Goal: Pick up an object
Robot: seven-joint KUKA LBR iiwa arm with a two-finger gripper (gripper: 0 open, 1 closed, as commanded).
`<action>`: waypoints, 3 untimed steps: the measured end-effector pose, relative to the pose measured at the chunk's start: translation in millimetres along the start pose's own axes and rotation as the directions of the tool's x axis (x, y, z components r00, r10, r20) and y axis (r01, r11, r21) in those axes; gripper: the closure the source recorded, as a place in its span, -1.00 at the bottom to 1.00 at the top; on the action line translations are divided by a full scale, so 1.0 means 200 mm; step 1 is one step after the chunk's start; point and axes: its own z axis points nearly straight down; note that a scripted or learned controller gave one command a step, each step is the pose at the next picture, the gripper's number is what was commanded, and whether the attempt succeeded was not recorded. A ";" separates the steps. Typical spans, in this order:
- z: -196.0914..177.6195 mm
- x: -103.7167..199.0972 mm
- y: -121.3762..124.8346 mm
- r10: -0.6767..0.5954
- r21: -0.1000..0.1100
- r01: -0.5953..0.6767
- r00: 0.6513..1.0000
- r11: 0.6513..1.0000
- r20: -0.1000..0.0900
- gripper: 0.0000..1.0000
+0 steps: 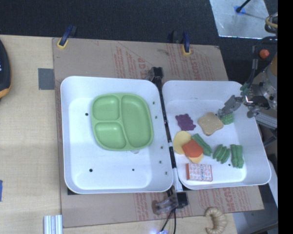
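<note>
One arm, two bins: the gripper [230, 110] sits low over the upper-right part of the right white bin [256, 145].
Fingers: cannot tell if spread or pressed together; they blur into a small green piece [228, 118] right at the tips.
Nearest candidates: that green piece, and the tan toast-shaped slice [210, 124] just beside it, down-left of the tips.
Key relation: toast lies toward the bin's centre from the gripper, touching or nearly touching the green piece; can't separate them at this resolution.
Toast axis: roughly diagonal, upper-right to lower-left.
Other items, further down-left: purple grape-like cluster [185, 122], yellow round piece [182, 141], red-orange chunk [193, 150], long green pod [202, 144], two green bean bundles [229, 154], red-and-white printed card [199, 171].
Left white bin [71, 130]: holds the green three-compartment plastic plate [122, 121], well apart from the gripper.
Judgement: nothing visibly held; grasp not confirmed. Risk: the closely packed toast gets nudged.
</note>
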 end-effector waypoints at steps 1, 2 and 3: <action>0.77 0.21 0.18 -0.006 -0.003 0.006 1.000 1.000 0.002 -1.00; 0.74 -0.11 0.28 0.004 -0.006 -0.004 1.000 1.000 0.003 -1.00; 0.74 -0.22 0.53 -0.002 -0.007 0.002 1.000 1.000 0.002 -1.00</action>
